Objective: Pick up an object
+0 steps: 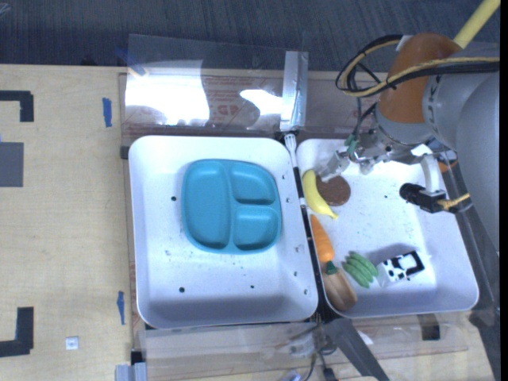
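The right bin (444, 292) serves as the landmark: nearly everything that could be picked lies along its left wall, probably because loose items slide and settle against a wall. The banana (316, 195) leans there near the bin's upper left corner, with a brown disc (336, 190) touching it on the right. Below the banana the carrot (321, 240) runs down the same wall, and near the bin's lower left corner sit a green ridged vegetable (361, 268) and a brown wooden piece (340, 290). A black-and-white cow toy (401, 267) lies just right of the green one. The left bin (151, 276), sharing that wall, carries a blue divided tray (232, 205). The gripper (359, 153) hangs over the right bin's upper left part, just above and right of the banana and disc, which I judge the likeliest targets. Whether it is apart or together I cannot tell: the wrist and cables crowd it and it looks small and blurred. Nothing is seen held. The brown piece is partly cut off by the bin's rim.
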Robot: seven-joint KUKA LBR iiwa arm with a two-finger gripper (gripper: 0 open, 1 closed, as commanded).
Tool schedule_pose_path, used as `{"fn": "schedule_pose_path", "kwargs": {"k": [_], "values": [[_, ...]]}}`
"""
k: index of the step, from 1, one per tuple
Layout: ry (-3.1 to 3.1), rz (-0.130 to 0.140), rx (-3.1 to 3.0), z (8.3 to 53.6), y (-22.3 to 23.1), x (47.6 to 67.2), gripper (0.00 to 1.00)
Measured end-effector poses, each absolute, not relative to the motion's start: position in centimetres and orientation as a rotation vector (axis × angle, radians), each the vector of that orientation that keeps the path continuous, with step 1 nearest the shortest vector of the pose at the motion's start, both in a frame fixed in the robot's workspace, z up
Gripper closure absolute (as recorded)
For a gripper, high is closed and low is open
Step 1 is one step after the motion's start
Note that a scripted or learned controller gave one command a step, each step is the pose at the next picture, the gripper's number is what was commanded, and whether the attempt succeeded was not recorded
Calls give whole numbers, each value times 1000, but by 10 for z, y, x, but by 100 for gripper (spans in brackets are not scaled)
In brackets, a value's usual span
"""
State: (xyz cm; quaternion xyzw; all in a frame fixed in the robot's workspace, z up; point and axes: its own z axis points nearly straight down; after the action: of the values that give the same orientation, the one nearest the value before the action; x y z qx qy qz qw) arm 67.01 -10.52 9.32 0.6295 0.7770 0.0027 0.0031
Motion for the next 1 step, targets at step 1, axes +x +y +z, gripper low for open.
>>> {"fn": "schedule_pose_path", "kwargs": {"k": [1], "values": [[2336, 7, 2089, 155, -123, 646, 0]]}}
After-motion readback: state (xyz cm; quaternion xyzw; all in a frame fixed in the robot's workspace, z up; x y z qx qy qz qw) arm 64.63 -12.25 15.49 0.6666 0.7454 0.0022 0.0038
